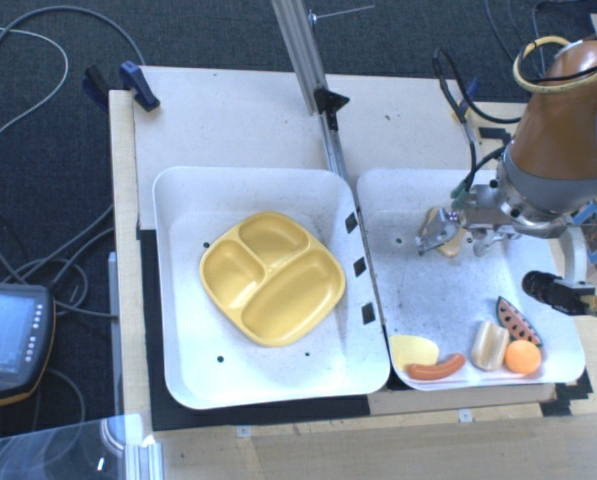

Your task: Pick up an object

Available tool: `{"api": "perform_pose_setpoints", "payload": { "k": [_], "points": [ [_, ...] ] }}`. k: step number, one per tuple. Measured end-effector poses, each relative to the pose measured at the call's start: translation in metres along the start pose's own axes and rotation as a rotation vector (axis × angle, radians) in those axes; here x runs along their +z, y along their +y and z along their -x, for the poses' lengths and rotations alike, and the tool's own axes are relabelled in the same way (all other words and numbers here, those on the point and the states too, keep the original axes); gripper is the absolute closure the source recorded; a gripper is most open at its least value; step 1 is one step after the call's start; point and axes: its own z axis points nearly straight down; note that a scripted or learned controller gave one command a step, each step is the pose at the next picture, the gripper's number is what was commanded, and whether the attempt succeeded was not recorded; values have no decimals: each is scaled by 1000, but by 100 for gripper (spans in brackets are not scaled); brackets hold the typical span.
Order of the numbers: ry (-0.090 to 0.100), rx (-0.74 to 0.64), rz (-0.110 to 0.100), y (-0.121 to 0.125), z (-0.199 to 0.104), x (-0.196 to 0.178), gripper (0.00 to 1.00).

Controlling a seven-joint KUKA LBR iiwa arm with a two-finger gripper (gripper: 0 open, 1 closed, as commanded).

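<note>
So down at the near rim of the right bin [578, 363] all the food is bunched up in a row: a pale yellow piece [414, 349], a red sausage [435, 369] touching its lower edge, a bread roll [488, 345], an orange ball [523, 357] right beside the roll, and a dark watermelon-looking slice [516, 320] just above that. They hug the front edge and the front-right corner, so there's not much room on the rim side of them. The middle of that bin is bare speckled floor, plenty of open space.

Over in the left bin [173, 268] sits a yellow divided plate [271, 277], roughly centred, well apart from every wall.

Further back in the right bin, the gripper [440, 233] hangs low over the bin's far half, pointing toward the divider between the two bins, well apart from the food row. Something pale shows at the fingers, but I honestly can't tell if it's gripped or if the fingers are spread or closed.

Beyond the bins, a metal pole [303, 48] slants up across the bench [228, 118].
</note>
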Motion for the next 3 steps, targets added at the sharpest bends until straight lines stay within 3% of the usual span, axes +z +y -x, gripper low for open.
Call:
{"api": "perform_pose_setpoints", "payload": {
  "k": [1,3],
  "points": [
    [0,1,1,0,0,0,0],
    [1,2,-6,-17,-7,111,0]
  ]
}}
